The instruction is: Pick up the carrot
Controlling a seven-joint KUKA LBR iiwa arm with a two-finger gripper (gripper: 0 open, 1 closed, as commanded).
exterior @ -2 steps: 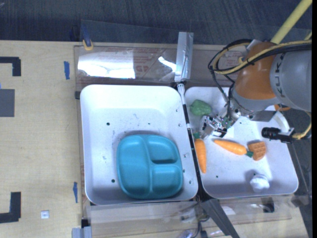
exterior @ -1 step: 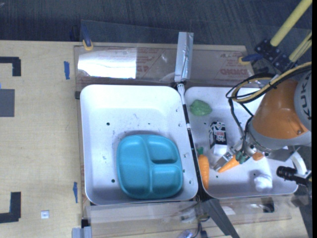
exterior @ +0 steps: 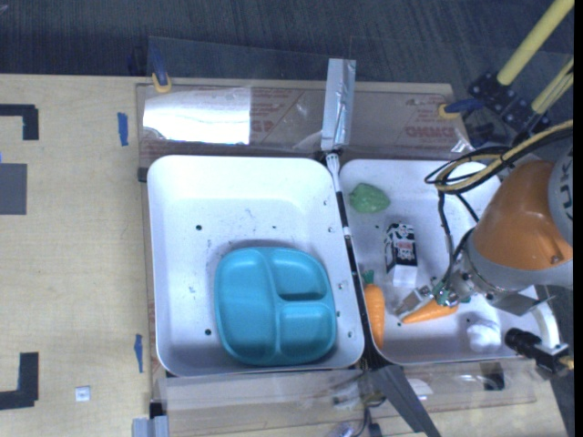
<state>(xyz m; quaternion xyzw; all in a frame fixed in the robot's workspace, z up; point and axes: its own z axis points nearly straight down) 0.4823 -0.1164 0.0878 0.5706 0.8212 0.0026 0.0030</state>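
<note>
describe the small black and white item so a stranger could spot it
Go to the right-hand white bin. Near its middle, just below the green lump, sits a small box. It is the one black-and-white thing there; its nearest neighbours are green or orange.

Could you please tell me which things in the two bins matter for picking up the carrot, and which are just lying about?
For the job:
- carrot, lying in the right bin
- gripper, right above the carrot's thick end

Lying about:
- second orange piece by the bin divider
- green lump
- black-and-white item
- small white thing
- blue divided tray in the left bin
</note>
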